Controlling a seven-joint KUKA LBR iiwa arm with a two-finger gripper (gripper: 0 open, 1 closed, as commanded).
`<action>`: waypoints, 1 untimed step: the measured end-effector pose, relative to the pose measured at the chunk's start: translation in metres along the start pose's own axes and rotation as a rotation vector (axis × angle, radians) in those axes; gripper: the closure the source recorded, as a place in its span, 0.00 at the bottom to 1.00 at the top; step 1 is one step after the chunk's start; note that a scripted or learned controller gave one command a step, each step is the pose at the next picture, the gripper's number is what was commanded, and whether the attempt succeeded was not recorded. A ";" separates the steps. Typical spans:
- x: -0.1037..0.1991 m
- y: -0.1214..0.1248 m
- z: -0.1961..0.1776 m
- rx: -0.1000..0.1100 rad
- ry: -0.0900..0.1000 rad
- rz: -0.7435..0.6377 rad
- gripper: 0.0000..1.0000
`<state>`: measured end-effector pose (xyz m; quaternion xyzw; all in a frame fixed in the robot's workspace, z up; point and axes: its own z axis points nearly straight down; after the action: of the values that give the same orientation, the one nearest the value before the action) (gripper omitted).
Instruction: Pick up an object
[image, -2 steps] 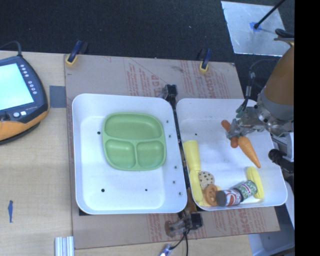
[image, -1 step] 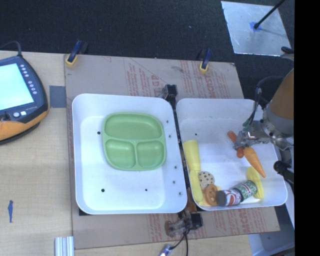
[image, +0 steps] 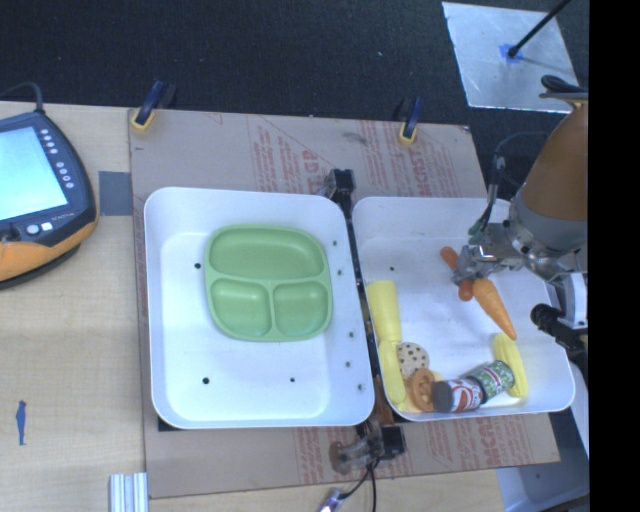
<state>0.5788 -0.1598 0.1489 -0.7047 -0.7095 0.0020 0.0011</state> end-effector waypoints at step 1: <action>-0.032 -0.051 0.044 0.001 0.001 0.002 1.00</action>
<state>0.5274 -0.1922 0.1050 -0.7053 -0.7089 0.0021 0.0017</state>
